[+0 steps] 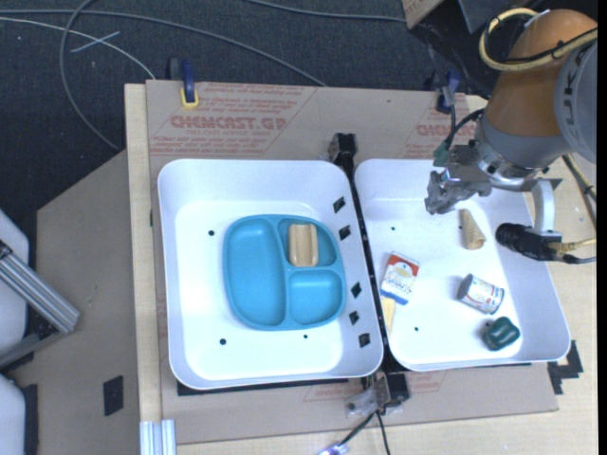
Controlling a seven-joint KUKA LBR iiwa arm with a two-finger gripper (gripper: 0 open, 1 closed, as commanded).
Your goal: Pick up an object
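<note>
Where the surface [247, 131] carries two white bins, you have four loose things in the right bin [541, 335]: a tan wedge [471, 228], a red-and-white packet [399, 279], a small can [482, 294] and a green lump [500, 332]. The left bin [190, 254] holds one blue tray [251, 273] with one tan block [303, 245] in its upper right compartment. The wedge is pale and tapered, and sits just right of the pincer [441, 200], which hangs over the right bin's upper part
</note>
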